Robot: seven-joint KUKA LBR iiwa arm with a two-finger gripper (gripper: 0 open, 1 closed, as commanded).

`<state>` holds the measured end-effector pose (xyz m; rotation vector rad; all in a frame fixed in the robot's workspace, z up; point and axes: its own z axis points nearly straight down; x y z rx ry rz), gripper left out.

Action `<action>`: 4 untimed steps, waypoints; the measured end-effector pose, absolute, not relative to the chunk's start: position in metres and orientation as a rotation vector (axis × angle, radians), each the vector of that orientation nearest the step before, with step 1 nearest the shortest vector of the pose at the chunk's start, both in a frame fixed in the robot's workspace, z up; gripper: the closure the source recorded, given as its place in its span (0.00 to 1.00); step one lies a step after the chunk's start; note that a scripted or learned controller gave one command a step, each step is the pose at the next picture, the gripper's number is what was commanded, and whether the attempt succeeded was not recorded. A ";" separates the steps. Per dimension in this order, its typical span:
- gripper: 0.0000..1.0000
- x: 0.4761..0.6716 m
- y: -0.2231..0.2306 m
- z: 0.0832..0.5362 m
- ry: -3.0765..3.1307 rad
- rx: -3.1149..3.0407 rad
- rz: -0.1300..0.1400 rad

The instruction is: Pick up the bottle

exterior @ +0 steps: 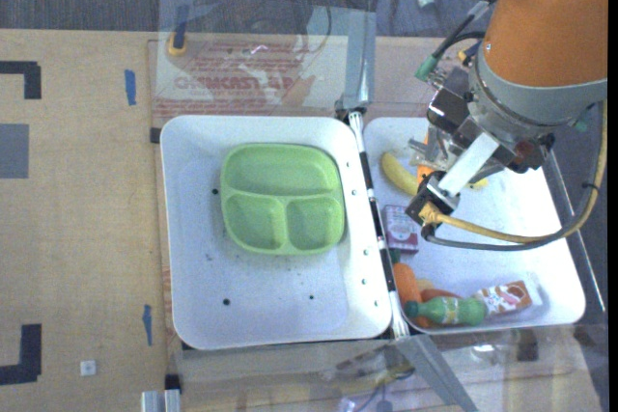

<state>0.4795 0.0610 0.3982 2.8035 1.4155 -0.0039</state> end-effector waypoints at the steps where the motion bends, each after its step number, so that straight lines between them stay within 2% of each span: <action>1: 1.00 0.480 0.063 0.407 1.424 2.799 -0.008; 2: 1.00 0.480 0.037 0.357 0.448 3.110 -0.003; 3: 1.00 0.491 0.047 0.434 0.529 3.096 0.000; 4: 1.00 0.537 -0.007 0.434 0.922 3.003 -0.005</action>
